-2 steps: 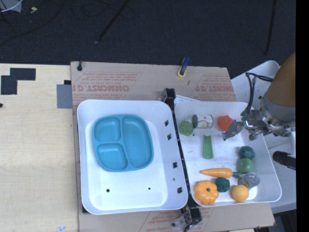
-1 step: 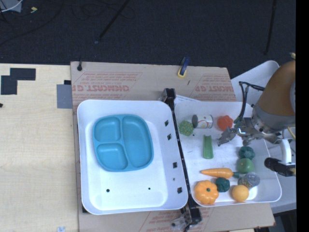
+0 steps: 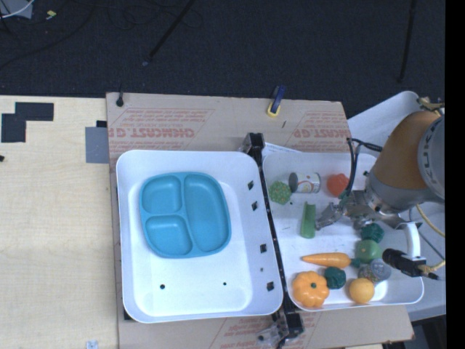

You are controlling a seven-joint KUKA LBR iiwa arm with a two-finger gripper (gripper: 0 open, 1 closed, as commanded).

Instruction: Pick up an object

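My pincer (image 3: 328,217) hovered low in the right bin (image 3: 290,267); I could not tell its state. Nothing was lifted: the green block (image 3: 309,221) lay at its nine o'clock.

A single fixed camera is looking down on the bench from above at a slant, taking in both white bins side by side. The left bin (image 3: 131,267) is sitting near the middle of the frame and the right bin (image 3: 290,267) toward the right. The view is facing away from the near edge, so dark floor and cables are showing along the far top. The robot arm (image 3: 407,158) is entering from the right.
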